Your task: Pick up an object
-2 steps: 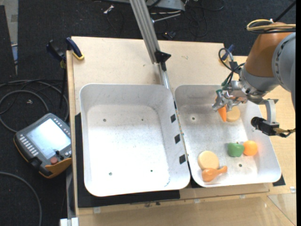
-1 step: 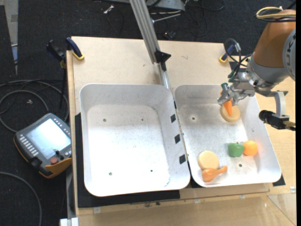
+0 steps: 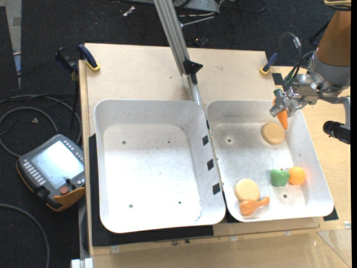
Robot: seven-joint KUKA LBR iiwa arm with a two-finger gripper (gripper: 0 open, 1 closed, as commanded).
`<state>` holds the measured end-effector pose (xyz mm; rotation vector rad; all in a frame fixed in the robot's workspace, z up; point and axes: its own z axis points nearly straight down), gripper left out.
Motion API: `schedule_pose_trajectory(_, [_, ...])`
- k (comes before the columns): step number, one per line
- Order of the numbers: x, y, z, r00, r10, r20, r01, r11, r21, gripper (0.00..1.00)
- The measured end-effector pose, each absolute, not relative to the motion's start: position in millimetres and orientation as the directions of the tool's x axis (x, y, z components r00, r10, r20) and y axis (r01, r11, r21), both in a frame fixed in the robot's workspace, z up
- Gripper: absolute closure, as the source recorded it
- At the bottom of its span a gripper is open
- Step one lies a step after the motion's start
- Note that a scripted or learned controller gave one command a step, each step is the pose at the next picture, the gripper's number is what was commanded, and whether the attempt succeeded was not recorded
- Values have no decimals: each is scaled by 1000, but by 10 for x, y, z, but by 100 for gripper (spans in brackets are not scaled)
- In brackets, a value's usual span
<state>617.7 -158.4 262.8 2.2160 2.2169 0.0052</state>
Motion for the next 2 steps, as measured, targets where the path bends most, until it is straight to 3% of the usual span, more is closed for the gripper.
schedule_pose_trajectory(2, [6221, -438, 2341, -8, 1000, 2, 1000, 8, -2, 100])
